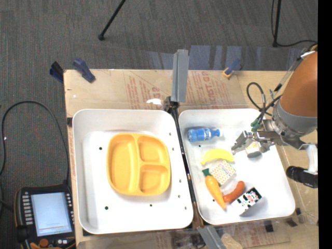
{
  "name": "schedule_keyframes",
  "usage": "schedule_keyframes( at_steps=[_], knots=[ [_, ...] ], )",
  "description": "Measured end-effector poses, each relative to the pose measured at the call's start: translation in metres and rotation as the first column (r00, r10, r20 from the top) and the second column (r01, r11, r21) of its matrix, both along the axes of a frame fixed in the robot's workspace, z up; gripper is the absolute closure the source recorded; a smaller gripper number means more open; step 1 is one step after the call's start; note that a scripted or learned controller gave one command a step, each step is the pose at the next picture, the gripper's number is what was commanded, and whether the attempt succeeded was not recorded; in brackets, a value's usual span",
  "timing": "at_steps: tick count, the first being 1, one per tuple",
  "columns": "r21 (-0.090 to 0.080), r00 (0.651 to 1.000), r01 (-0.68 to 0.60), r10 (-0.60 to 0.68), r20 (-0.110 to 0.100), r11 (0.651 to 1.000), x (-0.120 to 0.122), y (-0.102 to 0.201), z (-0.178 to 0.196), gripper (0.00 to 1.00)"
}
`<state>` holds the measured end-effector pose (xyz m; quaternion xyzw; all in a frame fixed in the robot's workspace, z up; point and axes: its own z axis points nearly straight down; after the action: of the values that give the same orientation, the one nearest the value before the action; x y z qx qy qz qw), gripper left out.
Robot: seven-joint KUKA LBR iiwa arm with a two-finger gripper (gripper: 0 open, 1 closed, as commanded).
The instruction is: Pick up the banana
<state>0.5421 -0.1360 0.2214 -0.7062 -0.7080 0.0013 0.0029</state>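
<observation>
Two bins (83, 139), one tray (138, 163), bottle (203, 134), banana (217, 156), carrot (215, 190).

The grey arm (300, 95) was extended in from three o'clock, orange band uppermost, with the gripper (248, 144) carried low toward nine o'clock.

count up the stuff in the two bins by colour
Yellow: 2, the divided plate in the left bin and the banana in the right bin
Blue: 1, the bottle
Orange: 1, the carrot
Red: 1, the sausage
Cream with speckles: 1, the small block
Black and white: 1, the cow-patterned carton
Total: 7
</observation>
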Motion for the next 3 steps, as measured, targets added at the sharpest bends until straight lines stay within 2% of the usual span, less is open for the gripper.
schedule_keyframes(
  at_steps=[1,2,3],
  knots=[
    [0.0,0.995,-0.102,0.102,0.003,0.995,0.035,0.026,-0.135,0.0],
    [0.002,0.995,-0.096,0.096,0.0,0.995,0.035,0.025,-0.127,1.0],
    [-0.003,0.993,0.117,-0.117,0.003,0.993,0.102,0.077,-0.035,1.0]
  ],
)
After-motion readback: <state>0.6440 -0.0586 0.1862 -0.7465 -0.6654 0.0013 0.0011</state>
